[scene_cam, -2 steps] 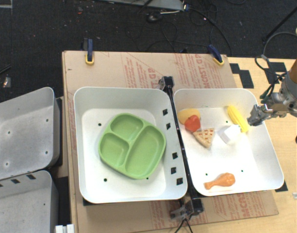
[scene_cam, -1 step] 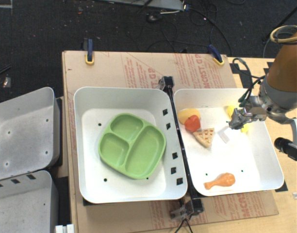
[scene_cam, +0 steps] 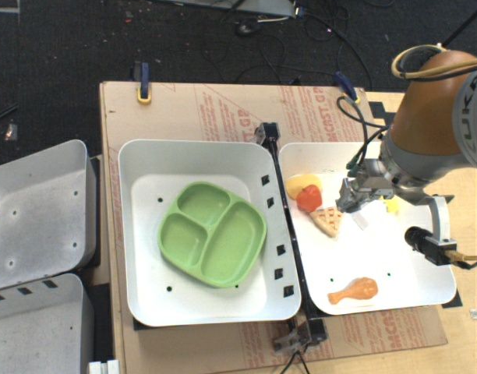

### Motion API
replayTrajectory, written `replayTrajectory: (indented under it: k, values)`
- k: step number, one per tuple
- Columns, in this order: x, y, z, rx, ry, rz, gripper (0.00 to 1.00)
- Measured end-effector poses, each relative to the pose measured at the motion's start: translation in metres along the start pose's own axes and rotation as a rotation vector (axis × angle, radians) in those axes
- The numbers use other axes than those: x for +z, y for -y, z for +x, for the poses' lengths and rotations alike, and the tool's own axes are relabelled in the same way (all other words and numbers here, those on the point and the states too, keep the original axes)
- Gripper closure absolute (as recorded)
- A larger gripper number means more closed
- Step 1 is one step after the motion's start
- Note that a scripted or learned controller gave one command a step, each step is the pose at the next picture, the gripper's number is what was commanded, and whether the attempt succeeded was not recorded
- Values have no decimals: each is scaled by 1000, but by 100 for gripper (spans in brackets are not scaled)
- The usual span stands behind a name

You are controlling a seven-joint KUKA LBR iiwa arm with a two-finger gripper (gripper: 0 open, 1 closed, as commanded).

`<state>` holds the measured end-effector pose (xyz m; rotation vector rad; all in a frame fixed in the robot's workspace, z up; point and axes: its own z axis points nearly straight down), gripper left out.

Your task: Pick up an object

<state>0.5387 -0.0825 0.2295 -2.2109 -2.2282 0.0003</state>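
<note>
My gripper (scene_cam: 352, 202) hangs low over the right bin (scene_cam: 394, 294), just right of a small cluster of toy food. A red tomato-like piece (scene_cam: 309, 199) sits against a yellow piece (scene_cam: 301, 183) behind it. A tan waffle-patterned wedge (scene_cam: 327, 221) lies just below and left of the gripper. An orange chicken drumstick (scene_cam: 354, 290) rests near the bin's front edge. Nothing shows between the fingers.
The left bin (scene_cam: 145, 287) holds a green three-compartment plate (scene_cam: 213, 234). A small yellow bit (scene_cam: 391, 206) lies under the arm. Black clips run along the divider (scene_cam: 284, 232) between the bins. Grey trays (scene_cam: 36, 201) sit off the bench at left.
</note>
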Motion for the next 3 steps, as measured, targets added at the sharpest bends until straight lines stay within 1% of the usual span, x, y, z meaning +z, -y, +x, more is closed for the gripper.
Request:
replayTrajectory:
  k: [2, 3]
  values:
    - [17, 11, 100, 0, 0, -1, 100]
    - [20, 13, 158, -1, 0, -1, 100]
